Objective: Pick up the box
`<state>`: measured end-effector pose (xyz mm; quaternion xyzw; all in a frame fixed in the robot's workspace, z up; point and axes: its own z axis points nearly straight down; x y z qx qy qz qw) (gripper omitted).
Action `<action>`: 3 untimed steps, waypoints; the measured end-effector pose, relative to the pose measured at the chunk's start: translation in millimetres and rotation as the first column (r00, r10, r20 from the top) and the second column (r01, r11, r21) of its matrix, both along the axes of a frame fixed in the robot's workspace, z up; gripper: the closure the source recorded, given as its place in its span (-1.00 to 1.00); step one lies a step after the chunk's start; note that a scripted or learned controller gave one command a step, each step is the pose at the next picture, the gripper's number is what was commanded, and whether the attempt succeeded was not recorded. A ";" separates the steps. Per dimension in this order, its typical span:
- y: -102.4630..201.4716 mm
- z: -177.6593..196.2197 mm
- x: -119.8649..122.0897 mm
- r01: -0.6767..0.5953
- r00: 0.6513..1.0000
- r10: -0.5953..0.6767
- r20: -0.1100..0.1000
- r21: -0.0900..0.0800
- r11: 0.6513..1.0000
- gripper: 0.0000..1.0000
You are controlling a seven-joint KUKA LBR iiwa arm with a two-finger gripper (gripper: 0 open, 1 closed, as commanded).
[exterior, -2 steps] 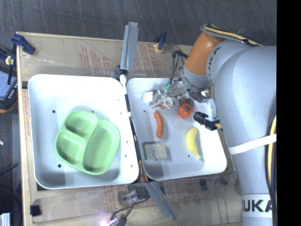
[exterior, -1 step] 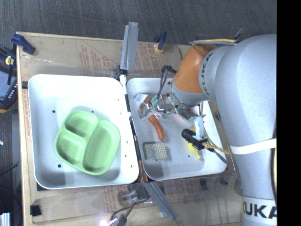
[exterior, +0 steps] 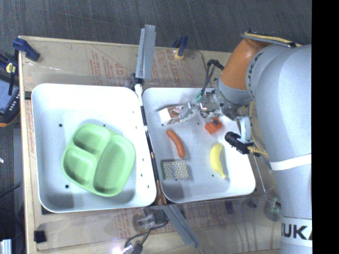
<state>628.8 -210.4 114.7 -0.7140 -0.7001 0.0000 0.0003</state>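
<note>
Reaching into right bin [exterior: 241,181], far side.
My gripper [exterior: 189,111] touches the box [exterior: 170,113] near that bin's far-left corner; grip state indiscernible. Also listed: sausage [exterior: 176,143], banana [exterior: 217,161].

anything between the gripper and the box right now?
Nothing visible. The gripper is right at the box in the right bin, at its right end. The sausage, the banana and the small orange piece lie nearer the camera, off that line.
</note>
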 end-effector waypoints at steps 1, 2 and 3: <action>5.4 -21.0 24.8 -0.076 0.997 0.076 -0.016 0.000 0.997 -1.00; 40.2 -22.5 28.2 -0.376 0.927 0.376 -0.001 0.002 0.927 -1.00; 60.8 -22.9 13.4 -0.461 0.888 0.461 -0.002 0.001 0.888 -1.00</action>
